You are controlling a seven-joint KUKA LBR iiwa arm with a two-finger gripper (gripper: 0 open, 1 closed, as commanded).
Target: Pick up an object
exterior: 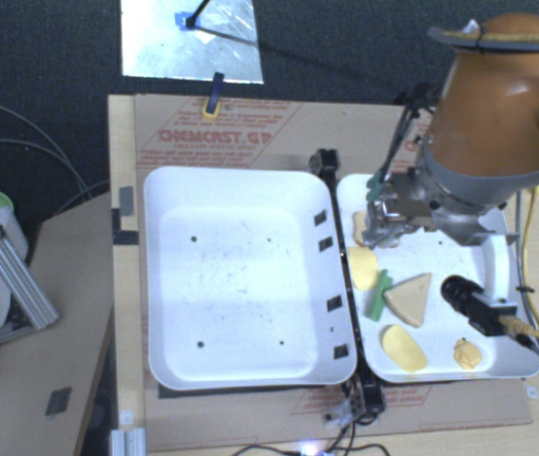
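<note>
The claw [383, 224] is hanging low over the far left corner of the right bin [440, 253], close to the wall that this bin shares with the left bin [240, 283]. Its metal parts are blurring together, so I cannot tell whether it is wide or narrow, and nothing is showing as held. The nearest candidate, a pale yellow rounded piece [362, 267], is lying just on the camera side of the claw, against the shared wall. A green strip [377, 299] is lying just beyond it, touching or nearly touching a tan wedge [410, 299]. Further from the claw, a yellow oval [404, 348] and a small yellow lump [468, 353] are sitting near the bin's front rim. Judging from this, the approach step is under way and no grasp is made yet. The next move is probably calling for a short shift toward the pale yellow piece and a straight descent, keeping off the bin wall. The orange arm [497, 93] is covering the bin's far right part. A pale scrap right beside the claw is too hidden to identify. The bench [240, 126] is running out beyond both bins.
</note>
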